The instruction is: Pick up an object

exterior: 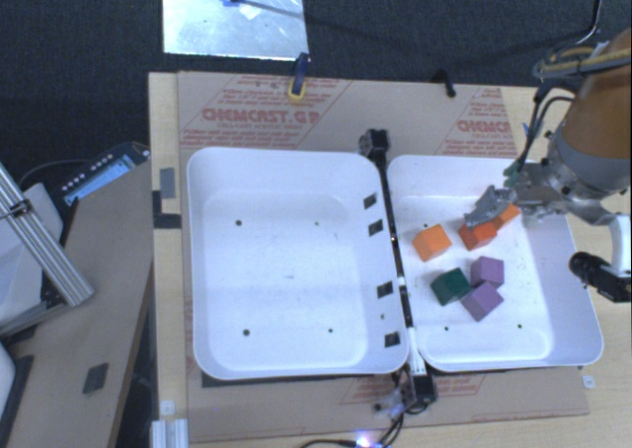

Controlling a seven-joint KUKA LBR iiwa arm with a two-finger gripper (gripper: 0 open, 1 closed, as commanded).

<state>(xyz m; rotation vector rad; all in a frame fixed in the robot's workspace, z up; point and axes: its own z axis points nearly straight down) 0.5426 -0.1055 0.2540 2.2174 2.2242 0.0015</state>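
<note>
We locate the gripper point(491, 207) low over the right bin point(553, 342), reaching in from the right edge of the view under the arm point(597, 130) with its orange band. The grey fingers point down and to the left. Directly beneath their tips lies a red-orange block point(482, 233), in the upper middle of the right bin. The fingers overlap the block's upper edge, so we cannot tell how wide they are set, nor whether the block sits between them or just under them. We do not treat the block as held.

The relation that governs the coming move is the block's lie against the fingers. Its long axis appears to run from lower left to upper right, roughly in line with the direction in which the arm reaches. We judge that a closing stroke across the short side would be the workable one, provided the fingers straddle it.

Other candidates lie close by. An orange cube point(432, 242) rests just to the left of the red-orange block, apart from it. A green cube point(451, 285) and two purple cubes point(487, 270) point(481, 300) form a cluster below, the purple pair touching. The left bin point(212, 239) holds none of these objects.

We judge the task to be at the grasp stage, not yet confirmed.
</note>
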